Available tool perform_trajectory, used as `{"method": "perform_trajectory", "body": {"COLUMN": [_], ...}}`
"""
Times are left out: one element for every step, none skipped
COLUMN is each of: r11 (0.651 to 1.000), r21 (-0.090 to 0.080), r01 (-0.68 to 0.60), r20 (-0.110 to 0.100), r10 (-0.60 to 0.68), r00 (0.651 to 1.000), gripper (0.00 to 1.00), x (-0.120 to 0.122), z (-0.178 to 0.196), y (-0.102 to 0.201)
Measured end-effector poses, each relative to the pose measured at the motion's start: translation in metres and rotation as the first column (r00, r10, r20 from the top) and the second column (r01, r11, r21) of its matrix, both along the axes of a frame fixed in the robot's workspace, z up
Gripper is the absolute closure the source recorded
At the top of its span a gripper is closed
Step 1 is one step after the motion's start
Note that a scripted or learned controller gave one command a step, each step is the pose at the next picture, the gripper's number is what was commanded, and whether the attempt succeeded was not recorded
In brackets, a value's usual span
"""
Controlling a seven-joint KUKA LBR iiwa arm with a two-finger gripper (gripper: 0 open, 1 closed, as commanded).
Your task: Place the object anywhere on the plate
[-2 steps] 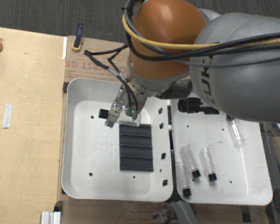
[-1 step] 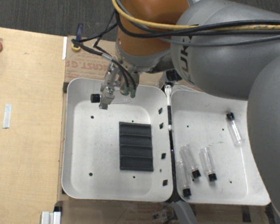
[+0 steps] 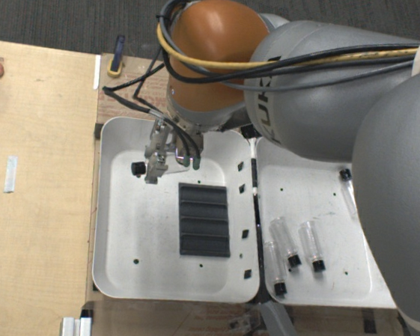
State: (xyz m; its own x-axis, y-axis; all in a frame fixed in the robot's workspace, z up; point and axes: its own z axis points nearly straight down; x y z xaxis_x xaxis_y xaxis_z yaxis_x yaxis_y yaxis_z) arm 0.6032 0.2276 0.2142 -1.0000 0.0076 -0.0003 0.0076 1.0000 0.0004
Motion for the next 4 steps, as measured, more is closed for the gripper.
{"method": "perform_trajectory", "body": {"r11": [0.992,0.784,0.584,0.34], "r21": [0.0,0.001,0.001,-0.001], "r01": [-0.123,-0.62,-0.811,-0.94], "r20": [0.0,0.004,0.003,0.003], "r10": [0.123,0.62,0.811,0.94], "r00": [0.992,0.784,0.584,0.34], "gripper": [1.0,1.0,1.0,1.0], "x": [-0.054,0.057,0.056,0.005], "z": [0.002,-0.018,-0.092,-0.075], "y": [-0.017,0.0,-0.003,-0.023]}}
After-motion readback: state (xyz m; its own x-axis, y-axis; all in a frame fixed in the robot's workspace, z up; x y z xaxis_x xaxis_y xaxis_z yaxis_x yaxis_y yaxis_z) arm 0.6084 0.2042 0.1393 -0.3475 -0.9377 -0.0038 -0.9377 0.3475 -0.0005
